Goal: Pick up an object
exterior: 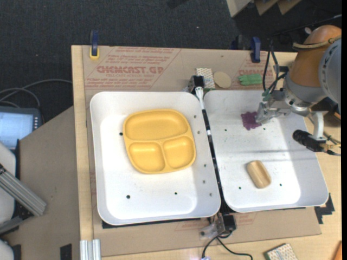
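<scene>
Camera view: gripper (264, 114) down in right bin (303, 199), touching small purple object (249, 121) at far side. Grasp step, seemingly; claw state impossible to tell. Next: close securely, lift straight.

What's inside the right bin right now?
The right bin holds a tan block near its front and a purple piece toward the back. The tool sits at the purple piece, hiding part of it.
</scene>
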Robot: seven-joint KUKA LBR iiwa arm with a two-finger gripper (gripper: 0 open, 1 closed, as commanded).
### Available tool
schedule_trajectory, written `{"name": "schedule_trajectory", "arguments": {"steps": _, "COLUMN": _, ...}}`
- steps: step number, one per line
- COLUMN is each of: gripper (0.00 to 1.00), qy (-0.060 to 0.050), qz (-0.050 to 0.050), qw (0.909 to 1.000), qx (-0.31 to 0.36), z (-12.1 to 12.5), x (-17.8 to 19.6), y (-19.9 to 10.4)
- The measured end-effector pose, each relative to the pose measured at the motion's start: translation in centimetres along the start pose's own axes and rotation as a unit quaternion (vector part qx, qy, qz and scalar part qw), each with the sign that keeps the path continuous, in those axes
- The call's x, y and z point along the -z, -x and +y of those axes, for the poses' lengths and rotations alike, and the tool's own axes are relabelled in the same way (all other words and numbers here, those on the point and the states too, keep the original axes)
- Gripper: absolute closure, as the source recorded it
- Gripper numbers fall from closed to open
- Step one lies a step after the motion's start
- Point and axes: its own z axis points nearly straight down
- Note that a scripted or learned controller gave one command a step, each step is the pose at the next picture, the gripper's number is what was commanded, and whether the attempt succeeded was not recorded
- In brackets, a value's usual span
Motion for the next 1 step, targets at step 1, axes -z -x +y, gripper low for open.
{"name": "schedule_trajectory", "arguments": {"steps": 1, "gripper": 0.00, "qy": -0.001, "qz": 0.000, "qw": 1.0000, "qx": 0.000, "z": -0.03, "x": -0.08, "y": -0.02}}
